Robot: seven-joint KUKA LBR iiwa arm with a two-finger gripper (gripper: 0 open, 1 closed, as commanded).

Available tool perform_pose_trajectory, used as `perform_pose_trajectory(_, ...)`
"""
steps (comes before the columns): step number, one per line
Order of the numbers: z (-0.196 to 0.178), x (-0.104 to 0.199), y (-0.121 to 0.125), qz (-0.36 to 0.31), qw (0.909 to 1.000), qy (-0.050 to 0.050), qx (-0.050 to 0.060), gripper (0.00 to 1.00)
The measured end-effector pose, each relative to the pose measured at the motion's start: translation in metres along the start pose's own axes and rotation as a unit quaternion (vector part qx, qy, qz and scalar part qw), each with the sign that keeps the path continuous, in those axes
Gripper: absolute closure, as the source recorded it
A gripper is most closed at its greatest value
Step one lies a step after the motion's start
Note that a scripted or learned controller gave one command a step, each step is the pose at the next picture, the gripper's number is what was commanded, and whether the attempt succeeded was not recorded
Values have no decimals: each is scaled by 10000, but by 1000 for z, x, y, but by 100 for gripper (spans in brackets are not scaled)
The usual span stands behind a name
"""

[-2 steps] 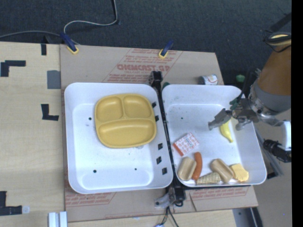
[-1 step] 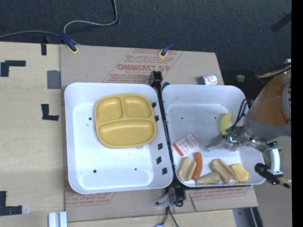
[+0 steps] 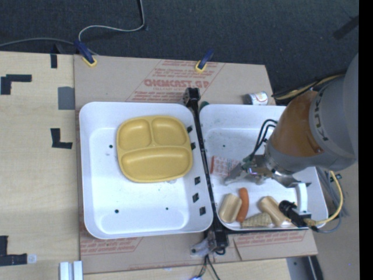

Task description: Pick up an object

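Note:
The right bin (image 3: 233, 127) holds a small packet with red print (image 3: 219, 165) near its left wall. Along its front edge lie a tan bun (image 3: 230, 206), an orange-red sausage (image 3: 243, 204), a waffle cone (image 3: 258, 219) and a tan roll-shaped piece (image 3: 270, 207). My gripper (image 3: 238, 172) hangs low over the middle of this bin, just right of the packet and above the sausage. It is open, with nothing between its fingers. The arm's body hides the bin's right part.
A yellow divided plate (image 3: 155, 147) lies in the back half of the left bin (image 3: 99, 214). A black divider strip (image 3: 198, 156) runs between the two bins. A small white object (image 3: 258, 98) sits on the cardboard behind the right bin.

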State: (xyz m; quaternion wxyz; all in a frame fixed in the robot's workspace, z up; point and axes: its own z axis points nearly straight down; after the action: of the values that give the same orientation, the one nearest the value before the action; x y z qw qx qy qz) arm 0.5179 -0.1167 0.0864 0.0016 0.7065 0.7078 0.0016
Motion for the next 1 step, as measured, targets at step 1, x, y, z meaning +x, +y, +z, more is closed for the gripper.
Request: perform_pose_trajectory(1,0,17,-32,12,10000,-13,-9,0)
